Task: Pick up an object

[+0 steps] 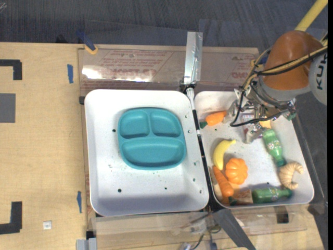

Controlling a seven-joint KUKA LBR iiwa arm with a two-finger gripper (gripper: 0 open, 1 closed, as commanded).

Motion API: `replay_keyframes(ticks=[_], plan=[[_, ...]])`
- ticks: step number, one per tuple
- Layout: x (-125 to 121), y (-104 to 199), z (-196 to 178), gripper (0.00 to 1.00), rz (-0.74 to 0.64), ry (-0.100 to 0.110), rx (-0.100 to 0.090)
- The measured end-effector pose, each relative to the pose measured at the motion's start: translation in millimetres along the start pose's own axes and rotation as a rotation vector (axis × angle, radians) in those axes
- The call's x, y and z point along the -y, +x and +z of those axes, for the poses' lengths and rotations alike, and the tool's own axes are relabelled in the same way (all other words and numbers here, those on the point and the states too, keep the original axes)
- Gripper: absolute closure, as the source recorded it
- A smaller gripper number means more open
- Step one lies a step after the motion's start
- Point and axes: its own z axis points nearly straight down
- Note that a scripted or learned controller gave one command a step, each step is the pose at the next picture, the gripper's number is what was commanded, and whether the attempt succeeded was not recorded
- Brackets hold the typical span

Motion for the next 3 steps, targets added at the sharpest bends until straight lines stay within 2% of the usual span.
replay_keyframes(ticks=[1, 2, 3], plan=[[12, 34, -1, 0.00, -0.086, -0.001, -0.004], [32, 49, 0, 0.00, -0.030, -0.018, 0.012], [28, 62, -1, 0.00, 0.052, -0.013, 0.009]])
